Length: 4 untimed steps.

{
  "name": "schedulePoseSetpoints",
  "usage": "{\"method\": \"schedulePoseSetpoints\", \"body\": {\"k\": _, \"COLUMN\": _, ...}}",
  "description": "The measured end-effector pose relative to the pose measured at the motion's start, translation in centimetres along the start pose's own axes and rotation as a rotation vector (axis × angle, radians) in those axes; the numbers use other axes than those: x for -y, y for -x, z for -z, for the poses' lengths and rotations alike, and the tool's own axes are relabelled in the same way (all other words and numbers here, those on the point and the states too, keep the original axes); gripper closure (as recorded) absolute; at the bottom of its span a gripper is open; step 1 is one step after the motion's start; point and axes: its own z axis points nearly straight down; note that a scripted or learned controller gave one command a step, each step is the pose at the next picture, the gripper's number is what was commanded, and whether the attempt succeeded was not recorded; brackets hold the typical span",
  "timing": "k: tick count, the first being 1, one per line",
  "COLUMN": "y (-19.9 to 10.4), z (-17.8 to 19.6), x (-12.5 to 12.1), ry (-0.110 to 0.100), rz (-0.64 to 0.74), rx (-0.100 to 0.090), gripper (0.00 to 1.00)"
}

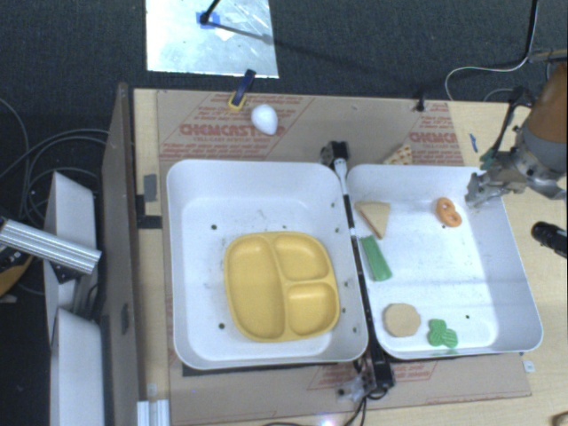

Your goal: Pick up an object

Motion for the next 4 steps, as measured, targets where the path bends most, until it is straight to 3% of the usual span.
{"method": "schedulePoseSetpoints", "body": {"k": 1, "y": -5.3, "z": 4.7, "x": 0.6, "ry": 0.0, "rz": 0.009, "rx": -0.002, "gripper": 1.0}}
{"method": "schedulePoseSetpoints", "body": {"k": 2, "y": -5.0, "z": 4.5, "x": 0.6, "ry": -0.002, "rz": 0.004, "rx": -0.002, "gripper": 0.0}}
{"method": "schedulePoseSetpoints", "body": {"k": 3, "y": 0.2, "z": 2.1, "x": -0.8, "ry": -0.002, "rz": -0.001, "rx": 0.001, "gripper": 0.0}}
{"method": "schedulePoseSetpoints", "body": {"k": 4, "y": -1.3, "z": -10.2, "x": -2.8, "ry": -0.008, "rz": 0.006, "rx": -0.003, "gripper": 0.0}}
